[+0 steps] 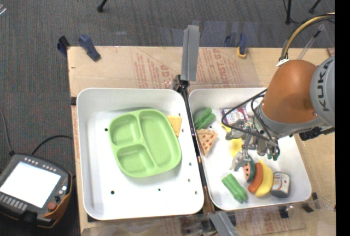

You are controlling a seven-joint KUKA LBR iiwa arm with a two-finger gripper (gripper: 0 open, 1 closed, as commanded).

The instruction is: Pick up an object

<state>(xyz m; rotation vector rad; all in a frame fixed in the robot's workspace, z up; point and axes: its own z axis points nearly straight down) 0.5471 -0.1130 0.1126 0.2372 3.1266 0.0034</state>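
My gripper (241, 162) hangs low over the middle of the right bin (304, 173), below the orange wrist band. Its tip is just left of a watermelon slice toy (250, 171) and below a small yellow piece (235, 147). Beside the slice lie a red and yellow hot dog toy (262, 180) and a grey and white toy (280, 184). A green vegetable toy (234, 187) lies near the bin's front. Further left are a waffle wedge (206, 140), a green pod toy (204, 118) and a purple and white packet (234, 116), partly hidden by cables.
The left bin (90, 120) holds a green divided plate (145, 143) with a yellow cheese wedge (175, 122) at its right edge. A grey post (190, 59) stands behind the divider between the bins. A teach pendant (30, 185) lies on the floor at the lower left.
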